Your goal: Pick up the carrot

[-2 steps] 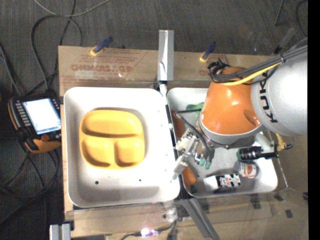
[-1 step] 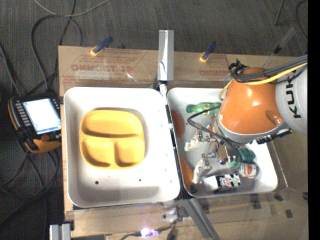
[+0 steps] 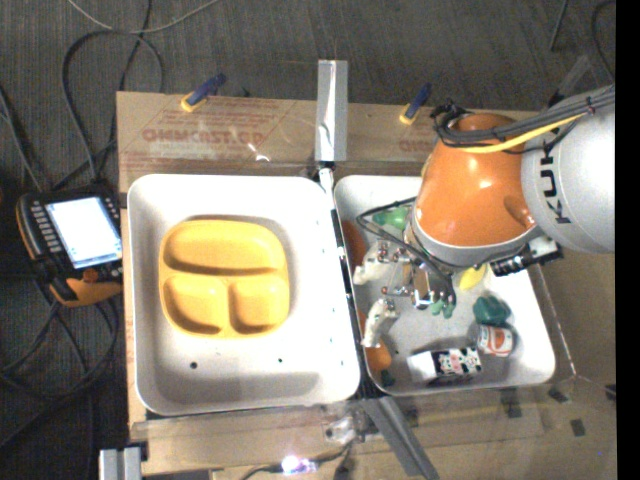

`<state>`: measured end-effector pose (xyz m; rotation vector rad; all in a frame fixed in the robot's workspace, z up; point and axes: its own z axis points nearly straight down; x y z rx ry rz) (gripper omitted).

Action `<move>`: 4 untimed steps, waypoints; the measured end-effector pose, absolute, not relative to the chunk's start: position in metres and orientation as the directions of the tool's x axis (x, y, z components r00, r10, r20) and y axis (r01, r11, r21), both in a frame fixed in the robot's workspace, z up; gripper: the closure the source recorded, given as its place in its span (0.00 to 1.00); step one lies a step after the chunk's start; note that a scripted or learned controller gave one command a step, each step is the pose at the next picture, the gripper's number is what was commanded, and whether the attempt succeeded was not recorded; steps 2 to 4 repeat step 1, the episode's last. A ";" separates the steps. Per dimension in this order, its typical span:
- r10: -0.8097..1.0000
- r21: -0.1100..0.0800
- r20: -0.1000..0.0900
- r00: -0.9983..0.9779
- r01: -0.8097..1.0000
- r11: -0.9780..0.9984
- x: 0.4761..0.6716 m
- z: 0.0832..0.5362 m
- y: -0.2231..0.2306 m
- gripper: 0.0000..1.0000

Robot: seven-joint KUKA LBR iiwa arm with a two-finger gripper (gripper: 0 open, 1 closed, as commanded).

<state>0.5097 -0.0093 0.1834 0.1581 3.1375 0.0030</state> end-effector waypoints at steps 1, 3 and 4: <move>-0.213 0.002 -0.002 -0.977 -0.213 0.977 0.537 0.184 0.051 0.00; -0.213 0.002 -0.002 -0.977 -0.213 0.977 0.537 0.184 0.051 0.00; -0.213 0.002 -0.002 -0.977 -0.213 0.977 0.537 0.184 0.051 0.00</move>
